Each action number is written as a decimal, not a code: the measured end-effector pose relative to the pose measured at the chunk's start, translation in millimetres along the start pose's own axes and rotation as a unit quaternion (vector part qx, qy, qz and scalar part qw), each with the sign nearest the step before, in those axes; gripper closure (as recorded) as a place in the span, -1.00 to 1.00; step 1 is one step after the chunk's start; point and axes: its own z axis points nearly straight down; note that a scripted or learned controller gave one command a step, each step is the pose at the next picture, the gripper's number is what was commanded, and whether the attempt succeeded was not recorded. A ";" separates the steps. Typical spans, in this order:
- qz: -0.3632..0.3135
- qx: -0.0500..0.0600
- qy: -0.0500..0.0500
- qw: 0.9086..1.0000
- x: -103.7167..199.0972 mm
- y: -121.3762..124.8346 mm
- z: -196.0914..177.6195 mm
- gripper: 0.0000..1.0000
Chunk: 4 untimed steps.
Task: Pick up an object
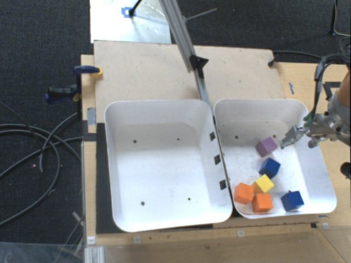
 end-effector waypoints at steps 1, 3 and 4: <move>-0.003 -0.005 0.000 1.000 54.4 -13.4 -97.9 -1.00; 0.001 0.004 0.001 1.000 17.1 12.2 121.1 -1.00; 0.002 0.002 0.001 1.000 8.4 -10.0 150.0 -1.00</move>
